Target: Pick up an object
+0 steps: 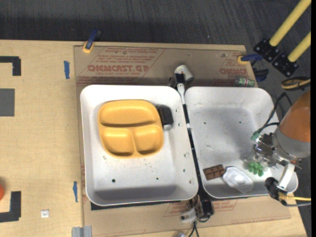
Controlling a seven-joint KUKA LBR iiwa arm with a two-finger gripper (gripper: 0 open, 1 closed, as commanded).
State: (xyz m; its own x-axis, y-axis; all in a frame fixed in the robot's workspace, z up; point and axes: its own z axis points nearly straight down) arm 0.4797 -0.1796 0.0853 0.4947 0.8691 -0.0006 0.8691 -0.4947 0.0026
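The bench (pixel 39 147) is pale wood with black tape marks and blue tape tabs along its 9 o'clock side, and a brown cardboard sheet (pixel 123 63) printed in red lies under two white bins; dark carpet (pixel 148 9) fills the 12 o'clock strip, with yellow poles (pixel 296 14) at 1 o'clock. The left bin (pixel 94 172) holds a yellow three-part tray (pixel 131 127) with a dark object (pixel 165 116) touching its 3 o'clock edge. In the right bin (pixel 222 102), a brown chocolate-like bar (pixel 214 172), a white crumpled item (pixel 238 177) and a small green object (pixel 256 168) sit near 5 o'clock. The end effector (pixel 264 154) hangs just above the green object; its state cannot be told, since the orange-banded arm (pixel 296 127) covers it and is itself cut off at 3 o'clock.
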